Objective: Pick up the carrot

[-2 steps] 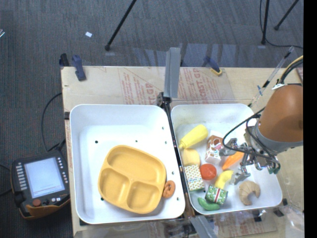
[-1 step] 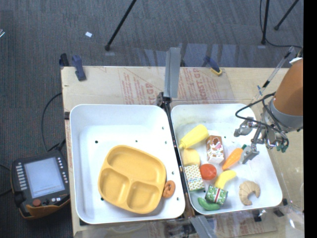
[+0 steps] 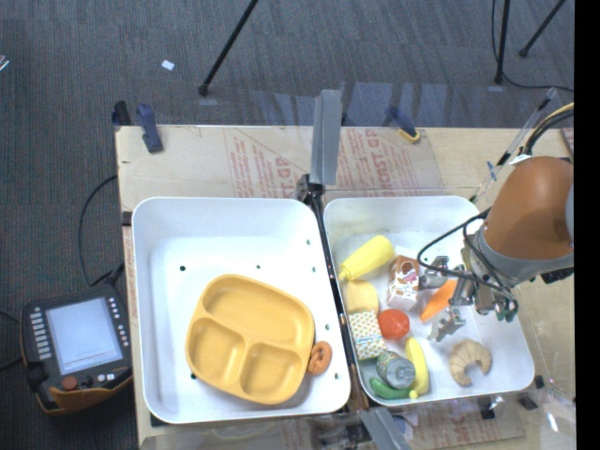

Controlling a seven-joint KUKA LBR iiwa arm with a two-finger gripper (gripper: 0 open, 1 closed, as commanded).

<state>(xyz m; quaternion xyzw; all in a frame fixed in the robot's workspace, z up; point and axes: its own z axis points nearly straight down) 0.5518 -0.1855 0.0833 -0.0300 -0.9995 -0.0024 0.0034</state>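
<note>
Gripper (image 3: 457,313) beside the carrot (image 3: 437,301), which lies diagonally, lower-left to upper-right.

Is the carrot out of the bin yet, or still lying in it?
Still in. The carrot lies tilted in the right bin beside the small carton, with the gripper right at it.

Pincer (image 3: 457,319) low in right bin (image 3: 497,359), carrot (image 3: 437,301) just beside its fingers, croissant (image 3: 469,361) near, yellow divided tray (image 3: 248,337) in left bin (image 3: 164,251), donut (image 3: 320,357) at tray edge
</note>
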